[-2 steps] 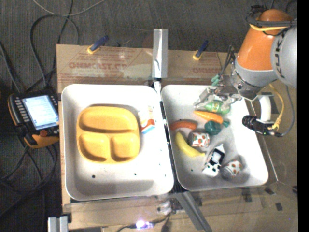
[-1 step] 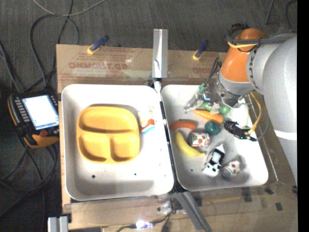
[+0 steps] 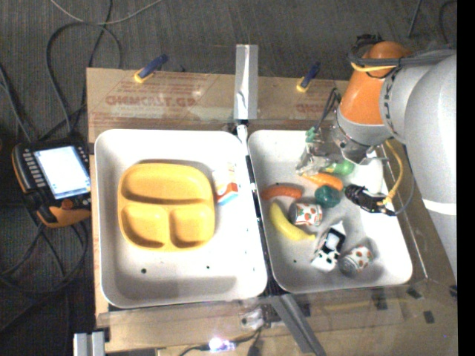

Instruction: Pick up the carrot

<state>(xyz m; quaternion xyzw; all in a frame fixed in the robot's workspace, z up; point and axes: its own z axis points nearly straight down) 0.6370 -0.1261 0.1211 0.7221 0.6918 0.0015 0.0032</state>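
Gripper [image 3: 320, 158] parked right over your carrot [image 3: 323, 177]

Can't tell its grip state. Carrot's in the right bin [image 3: 397, 269] near the back; cardboard-topped bench [image 3: 174, 102], dark carpet [image 3: 44, 273], loose cables around.

2 shallow white bins are set side by side on a bench: in the left bin [image 3: 104, 273] a yellow tray [image 3: 168, 205] with 3 compartments is placed, and a small white and red packet [image 3: 228, 186] is seen just beside its right edge. In the right bin [image 3: 397, 269] a banana [image 3: 286, 225], a red sausage-shaped toy [image 3: 281, 191], a dark green round object [image 3: 326, 195], 2 small cans [image 3: 306, 213] [image 3: 356, 259] and a black and white carton [image 3: 327, 248] are gathered close together. A handheld screen unit [image 3: 56, 173] is laid on the floor to the left of the bench, and 2 clamps with blue handles [image 3: 151, 67] [image 3: 308, 76] are fixed on the cardboard sheet [image 3: 163, 106] behind the bins.
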